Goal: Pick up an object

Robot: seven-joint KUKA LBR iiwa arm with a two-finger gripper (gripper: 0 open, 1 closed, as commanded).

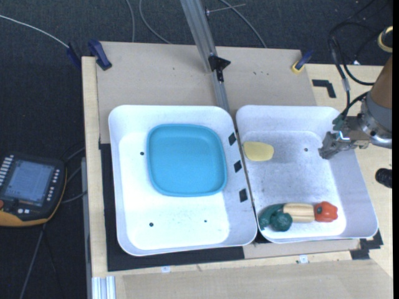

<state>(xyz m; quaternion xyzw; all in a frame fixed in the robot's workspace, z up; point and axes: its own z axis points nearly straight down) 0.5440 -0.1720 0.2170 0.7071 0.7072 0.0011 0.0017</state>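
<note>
In the camera view the right bin [349,167] holds several small objects. A pale yellow lump [258,151] lies near its left wall. Along the front wall lie a dark green object [275,219], a tan wooden piece [299,213] and a red object [325,212], side by side and touching. My gripper [330,146] hangs over the bin's right part, well apart from all of them, with nothing seen between its fingers.
The left bin [124,185] carries a blue square plate [186,159]. A metal pole [199,23] slants down to the seam between the bins. Blue clamps [98,53] and a yellow clamp [303,60] grip the board's back edge. A handheld pendant [28,189] lies at far left.
</note>
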